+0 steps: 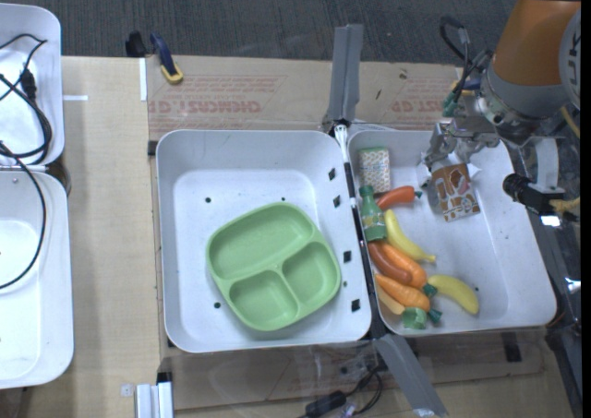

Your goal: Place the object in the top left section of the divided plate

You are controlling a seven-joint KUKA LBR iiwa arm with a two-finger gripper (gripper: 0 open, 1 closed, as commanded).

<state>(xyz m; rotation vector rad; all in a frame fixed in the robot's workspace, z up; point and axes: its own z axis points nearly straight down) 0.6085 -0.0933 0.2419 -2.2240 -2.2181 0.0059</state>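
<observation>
The gripper (450, 150), whose state I cannot tell, hangs directly above the brown packet (455, 193).

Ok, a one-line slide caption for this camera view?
Arm's gripper poised over a brown snack packet in the right bin; green divided plate waits in the left bin.

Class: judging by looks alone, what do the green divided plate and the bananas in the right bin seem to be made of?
Green divided plate: probably moulded plastic, given its uniform pale green, smooth matte surface and rounded ridges. Bananas: likely plastic toy food, given their even yellow and slight sheen, though the picture leaves it open.
</observation>
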